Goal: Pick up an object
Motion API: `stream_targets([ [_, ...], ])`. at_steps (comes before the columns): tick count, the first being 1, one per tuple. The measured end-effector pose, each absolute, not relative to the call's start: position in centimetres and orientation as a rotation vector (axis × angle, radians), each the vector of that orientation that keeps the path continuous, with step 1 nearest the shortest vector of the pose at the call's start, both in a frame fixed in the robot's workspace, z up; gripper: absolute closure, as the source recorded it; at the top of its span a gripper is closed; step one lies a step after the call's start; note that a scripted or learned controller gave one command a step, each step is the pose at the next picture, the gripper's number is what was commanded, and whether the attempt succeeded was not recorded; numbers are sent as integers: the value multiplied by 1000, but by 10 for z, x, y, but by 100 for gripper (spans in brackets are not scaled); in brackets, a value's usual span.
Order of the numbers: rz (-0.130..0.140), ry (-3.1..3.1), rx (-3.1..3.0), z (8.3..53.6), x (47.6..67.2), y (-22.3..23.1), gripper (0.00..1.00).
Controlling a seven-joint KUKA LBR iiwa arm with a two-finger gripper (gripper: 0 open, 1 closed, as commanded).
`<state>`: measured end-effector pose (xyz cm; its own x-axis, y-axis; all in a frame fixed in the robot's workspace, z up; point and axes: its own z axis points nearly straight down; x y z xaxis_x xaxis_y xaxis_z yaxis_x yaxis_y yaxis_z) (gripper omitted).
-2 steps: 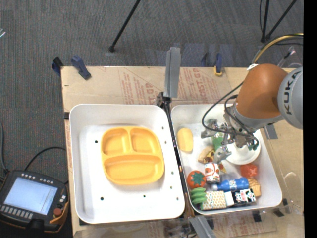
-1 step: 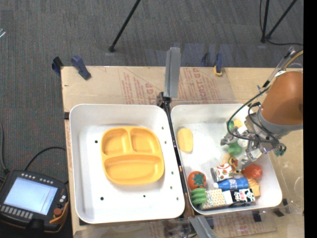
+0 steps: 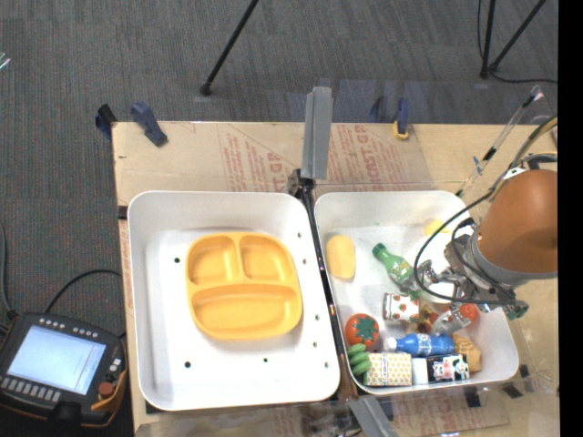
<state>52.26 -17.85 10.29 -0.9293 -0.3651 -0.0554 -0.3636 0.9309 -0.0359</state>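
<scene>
Objects, lower right of frame: blue bottle, green bottle, tomato, cartons, crowded in the right bin. Pincer low among them; whether clenched or released cannot be told. Risk, judged: tight packing causes a glancing, failed grasp. Left bin: yellow tray.

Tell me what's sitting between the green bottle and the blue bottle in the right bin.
In the camera view, a small red-and-white can lies between the green bottle and the blue bottle.
</scene>
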Motion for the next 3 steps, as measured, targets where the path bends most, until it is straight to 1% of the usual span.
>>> stream_targets([
  [1, -36, 3034, -495, 103, 520, -126, 0],
  [2, -58, 3025, -500, 106, 522, -96, 0],
  [3, -16, 3031, -681, 97, 524, -83, 0],
])
